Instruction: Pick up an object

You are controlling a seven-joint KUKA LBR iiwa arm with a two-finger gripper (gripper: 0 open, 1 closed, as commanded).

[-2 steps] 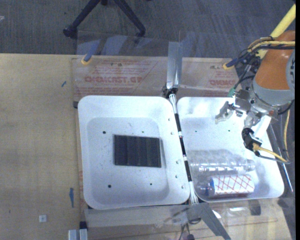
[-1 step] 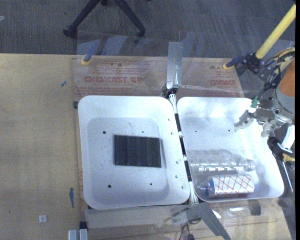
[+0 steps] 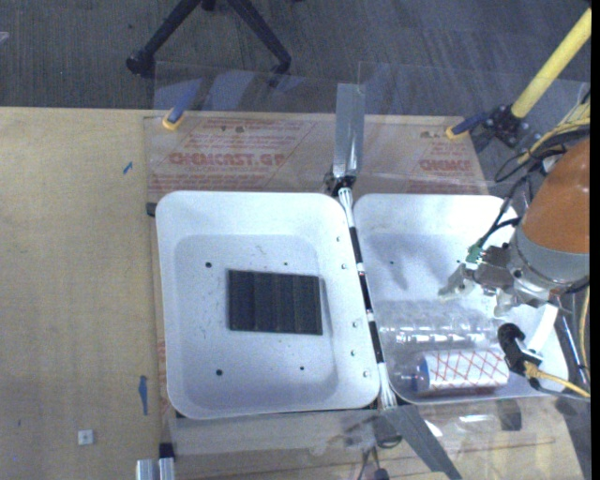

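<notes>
The gripper (image 3: 480,281) is poised over the right bin (image 3: 412,220); whether it is apart or together cannot be told. Nearer the camera lies a red-latticed tube (image 3: 459,370) (beside clear plastic packaging (image 3: 441,333)), which could be glanced off its rounded side.

A light wooden tabletop (image 3: 66,281) carries two shallow white bins side by side. The left bin (image 3: 187,216) has a dark ribbed rectangular panel (image 3: 276,302) lying flat at the middle of its floor. The right bin (image 3: 412,220) touches it along a shared edge. Behind both bins lies a clear sheet with reddish lettering (image 3: 225,155), held at its far left corner by an orange-tipped clamp (image 3: 173,119). A yellow pole (image 3: 558,58) slants at the far right. On the dark floor beyond stand the black legs of a stand (image 3: 211,23).
</notes>
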